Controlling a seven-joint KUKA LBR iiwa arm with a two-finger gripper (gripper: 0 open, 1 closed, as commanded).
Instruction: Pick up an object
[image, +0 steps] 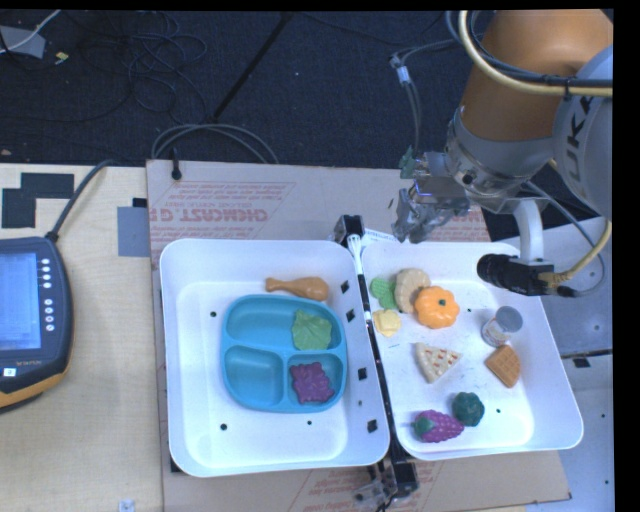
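From where I'm driving this, the pincer (418, 222) hangs over the far rim of the right bin (560, 400), and I can't tell how it's set. Closest below it: a tan cookie (410, 287), a green leaf (382, 291) and an orange pumpkin (436, 307), all touching, so a drop there could nudge two at once or pinch nothing. Further out, the cracker wedge (437, 360) lies flat, easy to skid. Purple grapes (438, 426) sit farthest, hugging the wall.

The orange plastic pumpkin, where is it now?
The orange plastic pumpkin lies in the right white bin, near its back, beside the round beige cookie.
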